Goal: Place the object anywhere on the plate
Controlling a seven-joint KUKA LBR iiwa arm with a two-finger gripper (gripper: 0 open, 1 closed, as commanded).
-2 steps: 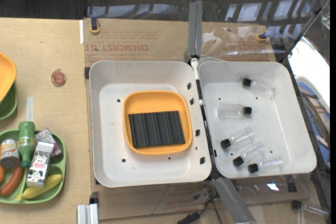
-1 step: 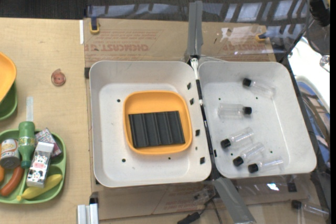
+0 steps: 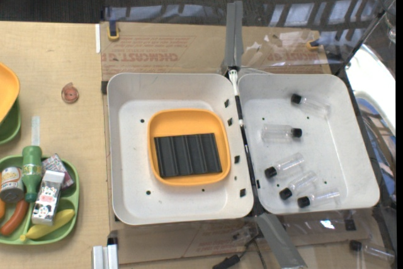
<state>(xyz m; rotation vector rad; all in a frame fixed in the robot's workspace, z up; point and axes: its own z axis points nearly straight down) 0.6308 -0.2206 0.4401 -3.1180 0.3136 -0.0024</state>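
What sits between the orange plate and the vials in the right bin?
In the camera view, just the adjoining bin walls separate the orange plate from the nearest vial.

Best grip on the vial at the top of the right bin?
Take the top vial across the middle of its clear body, coming straight down. It lies flat, black cap toward the upper left, well apart from the other vials, so fingers should close across its narrow width, probably.

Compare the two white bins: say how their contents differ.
The left bin holds one orange plate with a dark ribbed block lying on it; the right bin holds five clear vials with black caps, scattered loose. The left bin's load sits centred; the right bin's vials lie at different angles, mostly towards its front. Both bins are shallow, white and side by side.
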